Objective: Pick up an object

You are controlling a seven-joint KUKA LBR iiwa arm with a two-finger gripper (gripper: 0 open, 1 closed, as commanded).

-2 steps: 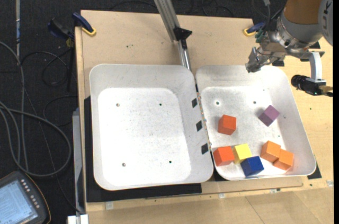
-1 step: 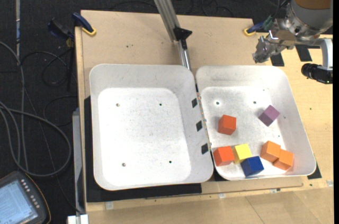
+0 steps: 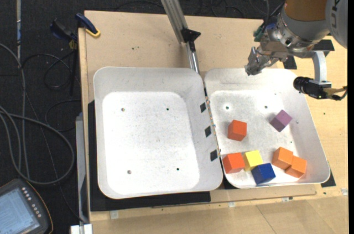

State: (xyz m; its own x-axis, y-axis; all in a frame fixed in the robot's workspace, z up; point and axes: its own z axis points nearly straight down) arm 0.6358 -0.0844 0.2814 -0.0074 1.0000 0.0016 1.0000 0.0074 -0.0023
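From the camera above the bench, the gripper [image 3: 255, 67] hangs over the far rim of the right bin [image 3: 310, 117], near that bin's upper left corner; whether its fingers are apart or together cannot be told, and nothing shows between them. The right bin holds 7 blocks: an orange cube [image 3: 237, 130] near the middle, a purple cube [image 3: 281, 120] to its right, and along the near wall an orange block [image 3: 234, 162], a yellow block [image 3: 253, 158], a blue block [image 3: 264, 173] and 2 orange blocks [image 3: 290, 161] touching each other. The left bin [image 3: 146, 128] lies just beside it.
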